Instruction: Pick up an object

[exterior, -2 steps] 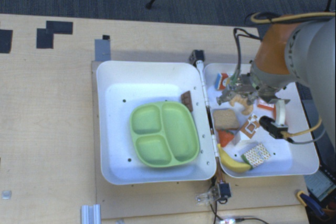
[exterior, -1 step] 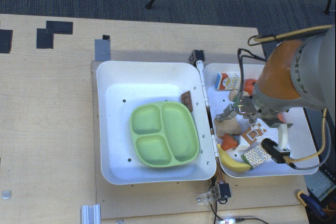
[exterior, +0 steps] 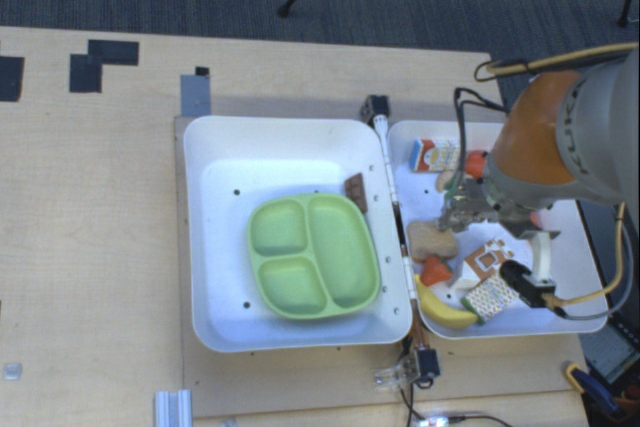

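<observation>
1. The gripper [exterior: 457, 212] hangs low in the right bin [exterior: 580, 245], just above a tan lump [exterior: 430, 239]
2. A banana [exterior: 445, 312] lies near that lump, toward the bin's front rim

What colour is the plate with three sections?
Light green divided plastic plate, seen in the camera view.

Bright even overhead light, soft shadows, slight glare w/ mild blur

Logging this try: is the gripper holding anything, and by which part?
Cannot be told. The gripper is low in the right bin, just above a tan lump, but no thing shows between its tips.
</observation>
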Available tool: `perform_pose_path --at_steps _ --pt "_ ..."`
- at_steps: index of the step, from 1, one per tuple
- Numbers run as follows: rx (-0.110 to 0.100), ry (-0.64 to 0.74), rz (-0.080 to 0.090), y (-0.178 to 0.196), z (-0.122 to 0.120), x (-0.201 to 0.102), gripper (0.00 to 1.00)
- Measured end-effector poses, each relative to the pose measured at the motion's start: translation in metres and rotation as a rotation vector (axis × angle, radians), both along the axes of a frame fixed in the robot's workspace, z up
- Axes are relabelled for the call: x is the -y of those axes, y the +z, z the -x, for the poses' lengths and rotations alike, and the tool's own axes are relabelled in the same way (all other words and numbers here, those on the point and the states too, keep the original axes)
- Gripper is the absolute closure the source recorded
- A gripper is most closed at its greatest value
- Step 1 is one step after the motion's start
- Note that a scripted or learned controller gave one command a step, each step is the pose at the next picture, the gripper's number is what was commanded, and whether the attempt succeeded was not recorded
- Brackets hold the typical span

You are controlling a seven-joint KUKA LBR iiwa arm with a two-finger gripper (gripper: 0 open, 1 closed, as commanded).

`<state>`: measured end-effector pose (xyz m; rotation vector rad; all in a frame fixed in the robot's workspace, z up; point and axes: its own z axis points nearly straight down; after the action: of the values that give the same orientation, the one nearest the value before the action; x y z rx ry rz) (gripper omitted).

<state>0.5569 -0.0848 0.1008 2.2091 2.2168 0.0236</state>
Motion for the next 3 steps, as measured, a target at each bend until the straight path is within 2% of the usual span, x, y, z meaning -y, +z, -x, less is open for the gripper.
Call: perform_pose_path --at_steps 1,2,3 --pt "0.0 0.0 0.0 0.0 0.0 0.0 0.0" --pt "-0.005 -0.002 0.003 -0.012 0.051 0.017 0.0" --pt "0.002 -0.001 0.003 0.0 0.049 0.017 1.0"
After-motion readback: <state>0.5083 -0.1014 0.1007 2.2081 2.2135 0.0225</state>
